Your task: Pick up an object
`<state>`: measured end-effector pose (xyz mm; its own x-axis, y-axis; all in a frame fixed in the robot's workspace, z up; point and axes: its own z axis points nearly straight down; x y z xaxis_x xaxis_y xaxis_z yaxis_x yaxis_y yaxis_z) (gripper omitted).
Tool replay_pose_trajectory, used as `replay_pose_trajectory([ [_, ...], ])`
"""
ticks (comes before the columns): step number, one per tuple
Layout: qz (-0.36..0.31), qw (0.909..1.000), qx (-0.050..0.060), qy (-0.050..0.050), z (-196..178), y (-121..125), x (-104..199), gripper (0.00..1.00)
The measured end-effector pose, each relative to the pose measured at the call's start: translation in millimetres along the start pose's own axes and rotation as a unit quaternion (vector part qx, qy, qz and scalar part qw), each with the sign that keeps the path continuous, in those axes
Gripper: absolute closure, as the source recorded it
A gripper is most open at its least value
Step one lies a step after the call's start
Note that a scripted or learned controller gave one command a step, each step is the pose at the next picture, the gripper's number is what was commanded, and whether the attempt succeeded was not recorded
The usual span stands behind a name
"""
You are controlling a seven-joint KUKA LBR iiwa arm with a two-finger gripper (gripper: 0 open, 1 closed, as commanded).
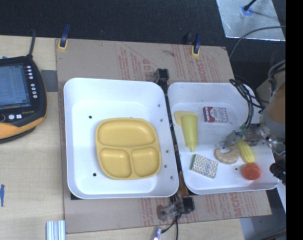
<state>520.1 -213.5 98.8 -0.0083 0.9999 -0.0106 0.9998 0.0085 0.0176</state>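
A: Pincer [235, 139], right bin [211, 186]: finger gap unreadable, cannot tell. Beside cracker [227, 156] and corn [245, 151].

B: Risk: crowding. Descent may nudge both, closing on neither.

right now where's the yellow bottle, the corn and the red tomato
yellow bottle [190, 129]: camera view, middle of its body
corn [246, 151]: camera view, middle of the cob
red tomato [251, 171]: camera view, centre of its top

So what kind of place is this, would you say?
Probably a robotics lab bench set up for grasping trials: two white bins on clamped cardboard, toy food such as a corn cob and tomato, and a control pendant.
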Motion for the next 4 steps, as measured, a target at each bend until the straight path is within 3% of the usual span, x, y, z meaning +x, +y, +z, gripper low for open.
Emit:
replay_pose_trajectory([
  [1, -0.001, 1.0000, -0.002, -0.004, -13.7, 1.4, -4.4, 1.00],
  [2, 0.002, 0.9999, 0.011, 0.006, 6.4, -44.5, 37.0, 1.00],
  [3, 0.001, 0.9999, 0.009, 0.005, -107.7, -12.8, 90.1, 1.00],
  [4, 0.002, 0.9999, 0.010, 0.005, -119.3, 91.4, 104.7, 1.00],
])
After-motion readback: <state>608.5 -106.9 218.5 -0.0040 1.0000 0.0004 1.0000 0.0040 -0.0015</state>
